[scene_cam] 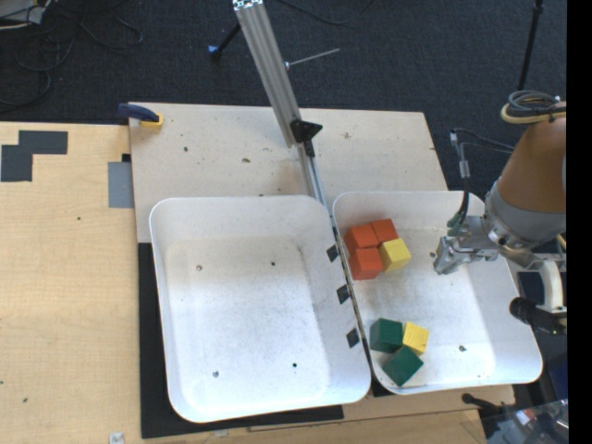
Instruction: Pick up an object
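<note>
Two white bins [240, 248] share the bench. My gripper [450, 255] hovers over the right bin [481, 340], grasping nothing visible. Orange blocks [365, 246], yellow block [395, 252] and green blocks [393, 348] remain unpicked.

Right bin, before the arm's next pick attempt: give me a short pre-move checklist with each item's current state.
1. Targets present in the right bin: ok. Orange blocks with a yellow block; lower down, green blocks with a second yellow block.
2. Gripper inside the right bin's area: ok, right of the orange cluster.
3. Gripper free of any object: ok, nothing seen between its fingers.
4. Finger opening: cannot tell.
5. Blocks separated enough for a clean grasp: not ok, both clusters are packed tightly near the divider.
</note>
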